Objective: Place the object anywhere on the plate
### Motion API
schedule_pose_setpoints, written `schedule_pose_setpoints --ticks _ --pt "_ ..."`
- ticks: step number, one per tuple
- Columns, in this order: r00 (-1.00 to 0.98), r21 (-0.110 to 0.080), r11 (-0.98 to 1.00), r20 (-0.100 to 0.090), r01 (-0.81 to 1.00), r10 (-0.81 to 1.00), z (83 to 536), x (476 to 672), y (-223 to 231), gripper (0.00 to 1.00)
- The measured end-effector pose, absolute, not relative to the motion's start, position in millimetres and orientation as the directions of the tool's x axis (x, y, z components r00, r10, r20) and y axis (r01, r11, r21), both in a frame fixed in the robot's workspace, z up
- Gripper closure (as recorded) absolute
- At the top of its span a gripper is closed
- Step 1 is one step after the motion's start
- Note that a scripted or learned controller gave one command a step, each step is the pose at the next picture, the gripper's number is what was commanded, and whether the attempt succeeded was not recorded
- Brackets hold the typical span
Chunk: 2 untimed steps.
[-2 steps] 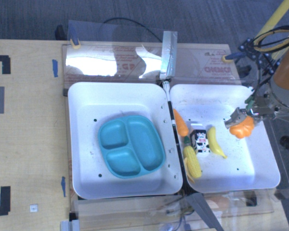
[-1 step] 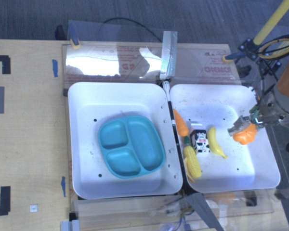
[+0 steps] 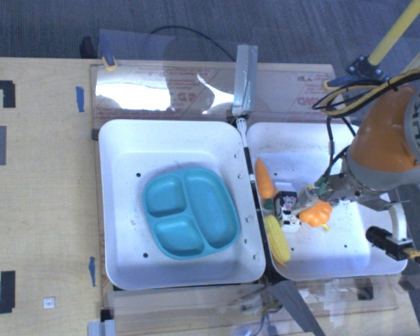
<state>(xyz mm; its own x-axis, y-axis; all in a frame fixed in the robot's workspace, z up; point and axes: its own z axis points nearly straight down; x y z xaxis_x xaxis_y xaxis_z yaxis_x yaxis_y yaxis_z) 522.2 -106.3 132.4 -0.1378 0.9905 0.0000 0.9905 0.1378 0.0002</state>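
At the right of the frame the end effector sits low in the right bin, just above an orange toy; whether it grips anything cannot be told. A carrot and corn cob lie along that bin's left wall. The blue plate rests in the left bin.
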Motion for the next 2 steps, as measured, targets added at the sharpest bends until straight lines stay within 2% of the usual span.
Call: schedule_pose_setpoints --ticks 1,2 --pt "-0.025 0.015 0.025 0.001 1.0 1.0 125.1 543.3 -116.3 1.0" --pt "-0.163 0.006 0.163 0.0 0.987 0.987 186.0 520.6 -44.7 1.0"
